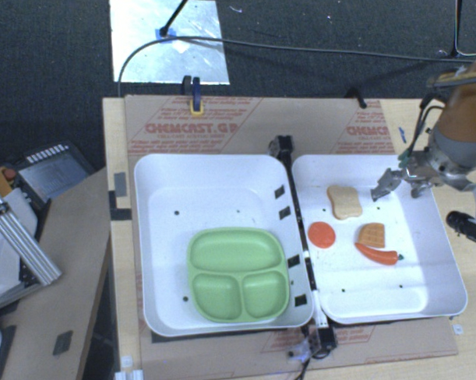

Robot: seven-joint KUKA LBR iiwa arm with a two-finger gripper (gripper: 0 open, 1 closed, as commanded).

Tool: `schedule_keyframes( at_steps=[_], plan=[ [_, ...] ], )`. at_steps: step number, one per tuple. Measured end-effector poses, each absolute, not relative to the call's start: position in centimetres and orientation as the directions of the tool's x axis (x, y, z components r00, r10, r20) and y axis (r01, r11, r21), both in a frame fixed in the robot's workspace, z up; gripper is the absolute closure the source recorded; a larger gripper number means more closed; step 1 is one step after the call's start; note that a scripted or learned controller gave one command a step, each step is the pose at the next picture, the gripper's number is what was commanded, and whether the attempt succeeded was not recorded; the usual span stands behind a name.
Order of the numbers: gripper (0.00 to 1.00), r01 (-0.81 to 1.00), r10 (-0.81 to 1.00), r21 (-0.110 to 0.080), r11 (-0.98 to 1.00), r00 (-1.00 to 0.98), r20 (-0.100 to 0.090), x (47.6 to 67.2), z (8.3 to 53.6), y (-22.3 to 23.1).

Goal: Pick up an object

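Carrot (378, 255): lower middle of the right bin (437, 299), long axis near level across the frame, green tip toward the right.
Bread slice (345, 201): upper middle of that bin, upright in the frame.
Cracker (372, 235): touching the carrot's upper side.
Tomato slice (323, 234): just left of the cracker.
Claw (390, 184): right of the bread, over the bin's upper right; how far open, cannot tell; nothing seen between its fingers.
Left bin (168, 188): green divided plate (238, 272) in its lower half.
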State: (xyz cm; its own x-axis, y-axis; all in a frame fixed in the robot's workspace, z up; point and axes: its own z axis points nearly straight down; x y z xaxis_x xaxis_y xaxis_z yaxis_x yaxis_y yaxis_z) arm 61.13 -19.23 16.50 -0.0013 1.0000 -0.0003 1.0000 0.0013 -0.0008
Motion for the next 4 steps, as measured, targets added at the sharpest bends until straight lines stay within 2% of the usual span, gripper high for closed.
schedule_keyframes(
  at_steps=[1, 2, 3, 4],
  plan=[
    [0.0, 1.0, 1.0, -0.001, 0.001, -0.001, 0.0, 60.6, 12.2, -19.3],
    [1.0, 1.0, 1.0, 0.005, 0.002, -0.002, -0.002, 60.8, 13.6, -19.4],
    [1.0, 1.0, 1.0, 0.006, 0.004, -0.004, -0.002, 61.2, 18.1, -19.0],
    [1.0, 1.0, 1.0, 0.009, 0.005, -0.005, -0.002, 61.1, 24.4, -18.5]
  ],
)
